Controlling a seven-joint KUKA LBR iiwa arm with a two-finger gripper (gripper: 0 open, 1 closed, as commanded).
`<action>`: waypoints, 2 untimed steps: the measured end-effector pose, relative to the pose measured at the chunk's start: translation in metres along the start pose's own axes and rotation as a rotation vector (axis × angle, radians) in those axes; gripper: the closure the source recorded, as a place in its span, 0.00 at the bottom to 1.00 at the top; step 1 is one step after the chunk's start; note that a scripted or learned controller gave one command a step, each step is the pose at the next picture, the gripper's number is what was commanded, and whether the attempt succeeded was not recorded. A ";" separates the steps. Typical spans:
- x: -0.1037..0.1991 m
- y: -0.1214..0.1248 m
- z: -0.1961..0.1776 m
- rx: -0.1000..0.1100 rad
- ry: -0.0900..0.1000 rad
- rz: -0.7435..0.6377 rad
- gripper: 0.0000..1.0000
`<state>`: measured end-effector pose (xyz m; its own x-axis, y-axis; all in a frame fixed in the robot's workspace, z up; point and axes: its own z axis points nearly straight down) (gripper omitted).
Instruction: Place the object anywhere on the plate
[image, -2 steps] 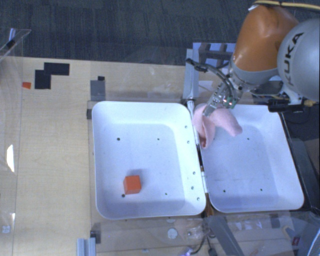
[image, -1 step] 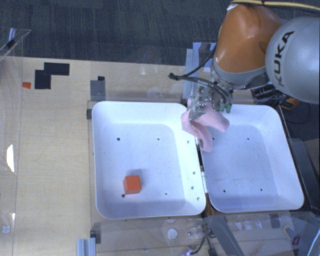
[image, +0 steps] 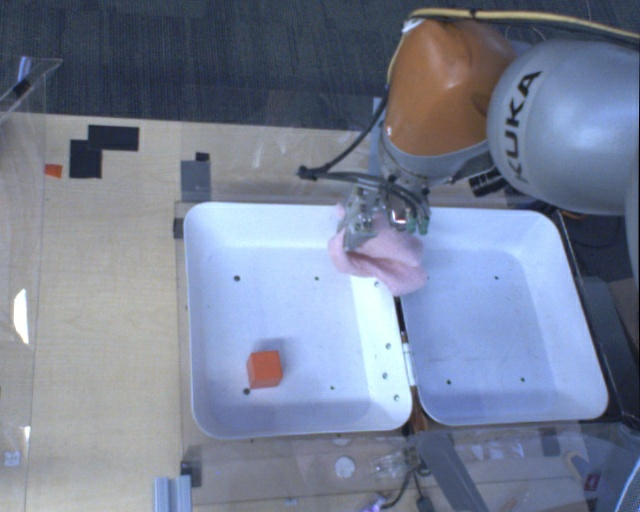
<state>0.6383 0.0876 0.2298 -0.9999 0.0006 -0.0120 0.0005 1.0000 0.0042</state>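
Note:
A small orange cube (image: 265, 369) rests on the floor of the left bin (image: 215, 300), near its front left. A pink plate (image: 381, 262), flat and rounded, hangs tilted over the rims where the two bins meet, toward the back. Its upper edge sits between the fingers of my gripper (image: 384, 225), which is shut on it and comes straight down from the orange-banded wrist (image: 440, 80). The plate's top part is hidden behind the fingers. The cube lies well to the front left of the gripper, apart from it.
The right bin (image: 560, 300) stands beside the left one, their rims touching under the plate. The grey arm body (image: 580, 120) fills the upper right. Black and orange markers (image: 95, 150) lie on the bench at the far left.

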 end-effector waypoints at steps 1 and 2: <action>0.005 0.044 -0.004 -0.001 0.000 -0.004 1.00; 0.016 0.095 0.000 -0.002 0.001 -0.004 1.00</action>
<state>0.6227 0.1823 0.2298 -0.9999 -0.0039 -0.0114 -0.0040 1.0000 0.0057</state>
